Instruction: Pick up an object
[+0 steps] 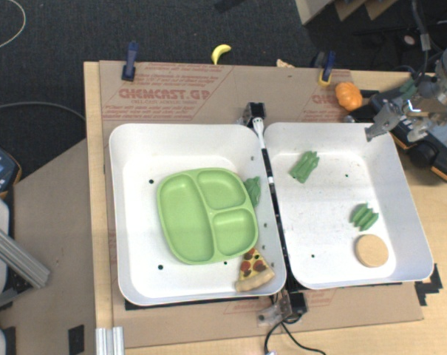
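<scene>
The gripper (378, 126) hangs over the right bin's (334, 268) far right corner; whether its fingers are apart or together, I cannot tell. Nothing sits between them. Below and left of them lie green beans (304, 166), a second green bunch (364, 216) and a round cracker (372, 251).

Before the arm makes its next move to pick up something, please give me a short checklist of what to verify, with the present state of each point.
1. Gripper free of the bins: ok, it sits past the right bin at its upper right corner.
2. Fingers open or shut: cannot tell.
3. Anything held: cannot tell.
4. Targets free in the right bin: ok, two green pieces and a tan round cookie lie apart.
5. Left bin targets: not ok, the pizza slice touches the green divided plate.
</scene>
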You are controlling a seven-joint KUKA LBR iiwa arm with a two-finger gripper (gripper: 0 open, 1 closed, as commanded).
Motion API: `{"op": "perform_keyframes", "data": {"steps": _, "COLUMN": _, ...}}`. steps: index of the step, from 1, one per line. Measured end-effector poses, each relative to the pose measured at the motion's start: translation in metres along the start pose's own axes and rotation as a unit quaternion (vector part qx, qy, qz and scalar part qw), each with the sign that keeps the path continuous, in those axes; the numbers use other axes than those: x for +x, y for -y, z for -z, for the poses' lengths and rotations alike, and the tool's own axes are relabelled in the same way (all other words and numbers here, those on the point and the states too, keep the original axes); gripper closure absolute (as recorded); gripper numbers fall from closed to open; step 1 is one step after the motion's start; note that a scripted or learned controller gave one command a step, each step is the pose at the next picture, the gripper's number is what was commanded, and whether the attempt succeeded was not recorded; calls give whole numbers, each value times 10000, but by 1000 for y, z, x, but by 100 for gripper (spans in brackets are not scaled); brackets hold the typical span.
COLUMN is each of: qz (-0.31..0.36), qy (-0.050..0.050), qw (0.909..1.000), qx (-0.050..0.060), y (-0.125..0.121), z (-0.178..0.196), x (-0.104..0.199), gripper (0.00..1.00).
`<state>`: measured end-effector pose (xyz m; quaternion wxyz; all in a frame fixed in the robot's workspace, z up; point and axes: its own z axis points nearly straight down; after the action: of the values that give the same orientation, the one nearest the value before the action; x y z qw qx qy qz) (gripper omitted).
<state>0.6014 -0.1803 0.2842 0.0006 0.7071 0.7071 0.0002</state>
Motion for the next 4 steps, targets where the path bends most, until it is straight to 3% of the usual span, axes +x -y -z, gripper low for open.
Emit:
{"op": "perform_keyframes", "data": {"steps": 1, "qz": 11, "qy": 35, "qw": 9999, "qx": -100, "y": -19, "z": 178, "x": -3, "gripper": 0}}
{"op": "perform_keyframes", "data": {"steps": 2, "qz": 9, "qy": 22, "qw": 10000, "qx": -32, "y": -19, "z": 179, "x": -2, "gripper": 100}}
{"op": "perform_keyframes", "data": {"steps": 3, "qz": 11, "qy": 16, "qw": 10000, "qx": -54, "y": -30, "z": 257, "x": 12, "gripper": 100}}
{"op": "perform_keyframes", "data": {"steps": 4, "qz": -26, "qy": 1, "qw": 10000, "qx": 33, "y": -50, "z": 194, "x": -47, "gripper": 100}}
